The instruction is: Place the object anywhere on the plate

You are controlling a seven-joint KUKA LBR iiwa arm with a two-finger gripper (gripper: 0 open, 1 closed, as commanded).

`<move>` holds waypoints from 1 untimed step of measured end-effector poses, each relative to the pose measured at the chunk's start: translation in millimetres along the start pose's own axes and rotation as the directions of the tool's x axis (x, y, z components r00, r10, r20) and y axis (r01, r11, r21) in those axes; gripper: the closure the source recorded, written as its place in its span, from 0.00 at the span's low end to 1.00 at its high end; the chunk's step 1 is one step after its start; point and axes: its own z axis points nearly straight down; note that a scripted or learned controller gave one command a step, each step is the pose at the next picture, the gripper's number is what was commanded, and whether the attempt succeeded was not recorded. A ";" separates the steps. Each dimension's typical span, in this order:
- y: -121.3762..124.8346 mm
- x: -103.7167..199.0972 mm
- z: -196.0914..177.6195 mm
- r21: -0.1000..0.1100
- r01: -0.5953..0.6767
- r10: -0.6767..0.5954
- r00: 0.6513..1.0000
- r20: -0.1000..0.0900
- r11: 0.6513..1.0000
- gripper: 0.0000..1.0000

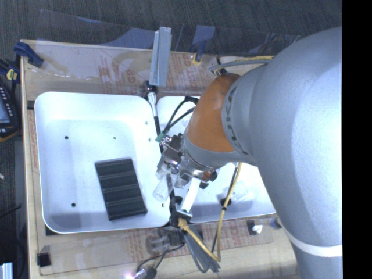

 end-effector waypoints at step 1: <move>49.4 111.0 -0.5 -0.003 0.129 -0.129 0.992 0.001 0.992 1.00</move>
